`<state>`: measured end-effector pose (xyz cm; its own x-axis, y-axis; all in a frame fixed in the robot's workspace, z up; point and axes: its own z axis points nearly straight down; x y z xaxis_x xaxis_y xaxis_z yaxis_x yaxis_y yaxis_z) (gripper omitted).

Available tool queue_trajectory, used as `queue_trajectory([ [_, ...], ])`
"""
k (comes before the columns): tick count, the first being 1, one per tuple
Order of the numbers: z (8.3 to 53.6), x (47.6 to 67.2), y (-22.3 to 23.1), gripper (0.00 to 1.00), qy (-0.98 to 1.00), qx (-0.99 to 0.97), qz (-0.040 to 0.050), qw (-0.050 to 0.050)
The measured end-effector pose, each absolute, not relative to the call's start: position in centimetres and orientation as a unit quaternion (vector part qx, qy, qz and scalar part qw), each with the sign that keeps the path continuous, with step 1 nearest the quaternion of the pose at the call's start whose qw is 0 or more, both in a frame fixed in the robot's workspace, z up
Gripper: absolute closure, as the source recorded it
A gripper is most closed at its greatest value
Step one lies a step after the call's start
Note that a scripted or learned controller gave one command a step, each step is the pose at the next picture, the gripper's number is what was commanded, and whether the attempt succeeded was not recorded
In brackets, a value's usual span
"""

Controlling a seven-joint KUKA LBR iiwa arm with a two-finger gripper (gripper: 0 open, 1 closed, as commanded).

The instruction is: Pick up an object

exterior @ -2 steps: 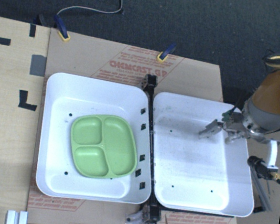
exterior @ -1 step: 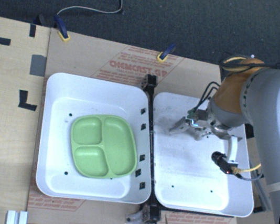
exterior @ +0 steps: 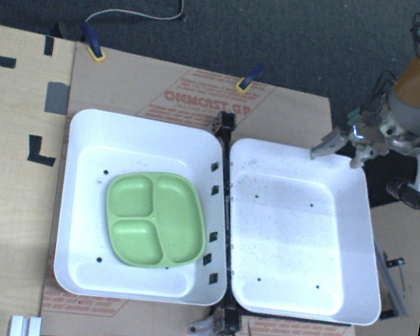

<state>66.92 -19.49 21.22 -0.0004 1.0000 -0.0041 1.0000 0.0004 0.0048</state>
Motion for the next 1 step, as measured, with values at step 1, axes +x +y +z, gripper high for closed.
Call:
queue_trajectory([
  [1, 8.89, 61.44, -18.37, 0.0, 0.708, 0.707, -0.0002, 0.0],
])
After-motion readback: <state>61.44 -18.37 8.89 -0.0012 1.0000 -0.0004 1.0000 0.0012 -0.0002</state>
